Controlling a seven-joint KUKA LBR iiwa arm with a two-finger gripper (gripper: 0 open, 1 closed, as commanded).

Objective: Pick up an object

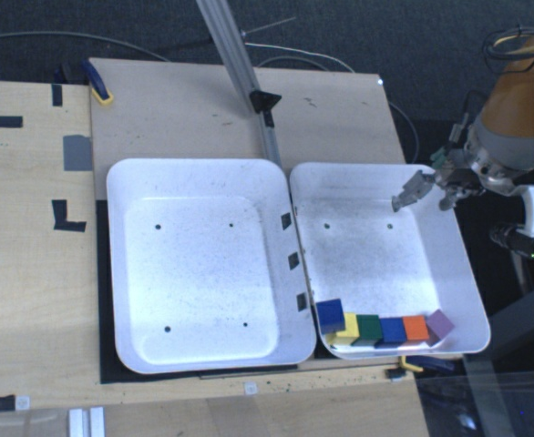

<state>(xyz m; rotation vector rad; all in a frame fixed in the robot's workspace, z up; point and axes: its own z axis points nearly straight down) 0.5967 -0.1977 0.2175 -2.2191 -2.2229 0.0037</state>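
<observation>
A row of small blocks lies along the front wall of the right bin: a blue block, a yellow block, a green block, a second blue block, an orange block and a purple block. My gripper hangs over the bin's back right corner, far from the blocks. It is open, with nothing between its fingers.
The left bin stands beside the right one. A slanted metal pole rises behind the bins. Cables lie on the bench at the back. A yellow and blue clamp sits at the back left.
</observation>
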